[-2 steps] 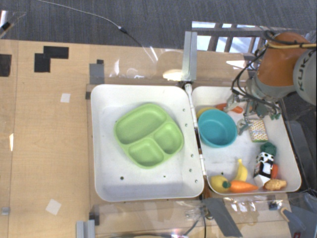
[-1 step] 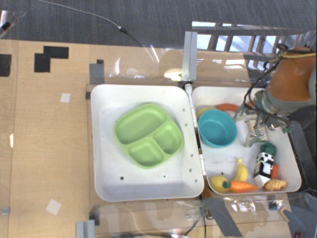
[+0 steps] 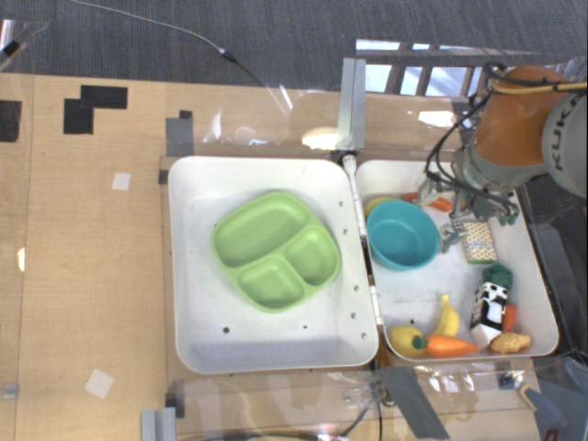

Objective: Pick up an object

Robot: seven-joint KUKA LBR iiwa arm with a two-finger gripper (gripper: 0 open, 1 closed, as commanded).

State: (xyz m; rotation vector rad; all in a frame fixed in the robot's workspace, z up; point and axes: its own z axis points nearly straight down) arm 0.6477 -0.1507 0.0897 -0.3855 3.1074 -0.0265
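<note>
At the near edge of the right bin (image 3: 548,333) you find a cluster of small toys: a yellow lemon-like piece (image 3: 405,340) in the near left corner, an orange carrot (image 3: 451,345) touching it on its right, and a banana (image 3: 446,317) standing just behind the two. To the right of the carrot lies a tan, peanut-shaped piece (image 3: 511,343), and just behind that a black-and-white cow figure (image 3: 492,305) with a dark green object (image 3: 498,277) behind it.

Across the divider, the left bin (image 3: 197,338) holds a light green divided plate (image 3: 276,249), lying flat and turned at an angle, well apart from the arm.

Further back in the right bin, a teal bowl (image 3: 402,233) sits upright against the left wall, with a yellow thing peeking out just behind its rim. To its right lies a small speckled tan block (image 3: 479,242).

The pincer (image 3: 467,215) hangs between the bowl and that block, just above the block's far corner and just beside the bowl's right rim. You cannot tell whether it is spread or pressed together, because the wrist and cables cover it; nothing visibly sits in it. A bit of orange-red (image 3: 439,203) shows by the bin's far wall beside it.

The orange band (image 3: 514,122) of the arm rises over the far right corner, and the wooden surface (image 3: 83,246) stretches away to the left.
</note>
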